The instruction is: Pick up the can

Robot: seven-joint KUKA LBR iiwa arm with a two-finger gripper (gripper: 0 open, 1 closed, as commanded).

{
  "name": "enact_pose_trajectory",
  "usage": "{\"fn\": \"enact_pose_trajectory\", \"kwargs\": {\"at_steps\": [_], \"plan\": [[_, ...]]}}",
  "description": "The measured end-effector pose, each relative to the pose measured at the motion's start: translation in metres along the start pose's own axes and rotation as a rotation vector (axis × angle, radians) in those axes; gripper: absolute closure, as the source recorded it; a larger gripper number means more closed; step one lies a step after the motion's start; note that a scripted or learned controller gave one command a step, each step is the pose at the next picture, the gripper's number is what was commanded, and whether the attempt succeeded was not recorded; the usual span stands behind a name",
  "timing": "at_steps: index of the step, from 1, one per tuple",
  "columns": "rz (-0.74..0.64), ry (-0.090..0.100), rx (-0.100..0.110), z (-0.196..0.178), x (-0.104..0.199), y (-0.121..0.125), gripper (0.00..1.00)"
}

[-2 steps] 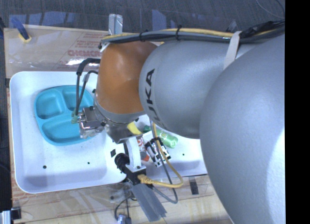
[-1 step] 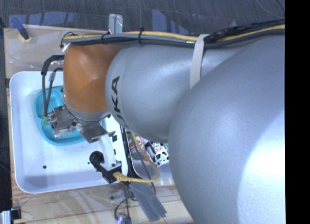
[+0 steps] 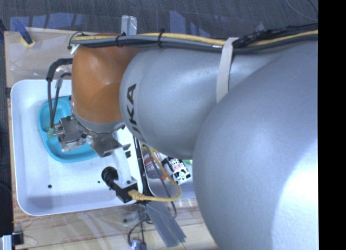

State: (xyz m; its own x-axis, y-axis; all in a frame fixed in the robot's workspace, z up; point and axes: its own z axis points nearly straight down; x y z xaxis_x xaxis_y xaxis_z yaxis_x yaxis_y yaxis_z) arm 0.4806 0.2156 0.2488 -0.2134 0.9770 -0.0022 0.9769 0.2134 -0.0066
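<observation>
My arm's orange band (image 3: 97, 86) and grey wrist reach over the left white bin (image 3: 27, 151). The gripper (image 3: 67, 134) hangs over a light blue, dish-like object (image 3: 54, 149) in that bin's left half, seen from above. Whether it touches the blue object cannot be told. Under the arm, near the wall between the bins, a small cylinder-like item with a brownish-red side (image 3: 155, 166) peeks out; it may be the can, but most of it is hidden. Beside it lies a packet with a black-and-white print (image 3: 178, 170).
The arm's large grey body (image 3: 232, 135) covers the right bin and much of the left one. A cable bundle (image 3: 162, 39) runs along the arm's top. The bin's front wall (image 3: 59, 205) meets the wooden bench edge (image 3: 81, 227).
</observation>
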Motion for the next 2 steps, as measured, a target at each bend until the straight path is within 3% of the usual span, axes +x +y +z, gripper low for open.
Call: {"fn": "enact_pose_trajectory", "kwargs": {"at_steps": [2], "plan": [[-0.010,-0.002,0.005,-0.0185,0.0010,0.0001,1.00]]}}
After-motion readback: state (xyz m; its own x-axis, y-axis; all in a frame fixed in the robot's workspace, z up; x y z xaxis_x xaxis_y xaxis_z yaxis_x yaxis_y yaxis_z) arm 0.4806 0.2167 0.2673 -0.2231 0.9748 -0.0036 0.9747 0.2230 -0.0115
